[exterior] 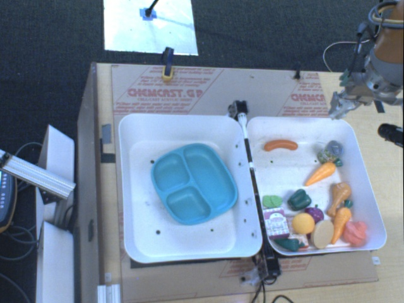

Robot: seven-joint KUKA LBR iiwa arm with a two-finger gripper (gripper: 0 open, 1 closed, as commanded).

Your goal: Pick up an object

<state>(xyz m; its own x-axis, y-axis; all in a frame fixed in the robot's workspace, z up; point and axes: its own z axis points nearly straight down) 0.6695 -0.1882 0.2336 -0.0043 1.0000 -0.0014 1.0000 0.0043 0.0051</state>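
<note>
The right bin (363,163) holds several toy foods: an orange sausage (280,145), a carrot (320,172), a bunch of grapes (331,150), a green pepper (299,199), a yellow lemon (303,223), a pink piece (355,233) and a small purple-and-white box (275,220). My gripper (339,106) hangs above the bin's far right corner, off to the right of the sausage and above the grapes. It is small and seen from above. Nothing shows between its fingers.
The left bin (136,169) carries a blue three-compartment plate (193,182). A black clamp (238,110) sits at the top of the divider between the bins. Cardboard (189,87) lines the bench behind them. A white box (55,188) stands off the left side.
</note>
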